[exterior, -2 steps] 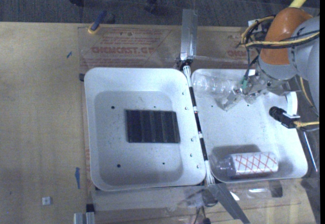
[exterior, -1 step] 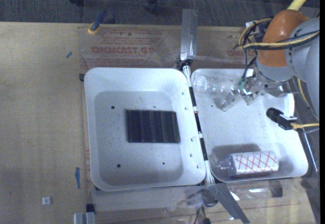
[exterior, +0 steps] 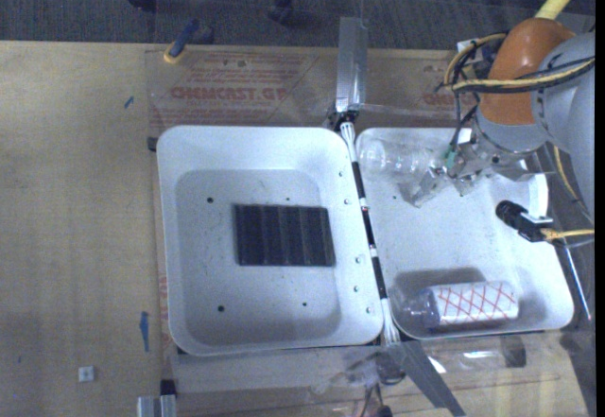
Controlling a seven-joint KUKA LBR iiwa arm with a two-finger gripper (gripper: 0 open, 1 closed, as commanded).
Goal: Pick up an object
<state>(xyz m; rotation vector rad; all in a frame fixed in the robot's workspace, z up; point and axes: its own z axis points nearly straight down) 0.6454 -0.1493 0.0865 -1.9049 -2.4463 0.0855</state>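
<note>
Clear plastic bottle [exterior: 402, 166] lies on its side at top of right white bin [exterior: 544, 306]. Red-and-white checked pack [exterior: 470, 302] lies flat near bin's bottom edge.

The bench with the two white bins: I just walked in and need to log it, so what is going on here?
A grey KUKA arm with an orange band reaches into the right white bin, its gripper low beside a clear plastic bottle at the far end. A red-and-white patterned packet lies near that bin's front edge. A dark ribbed rectangular block lies in the left white bin. Nothing looks lifted yet.
</note>
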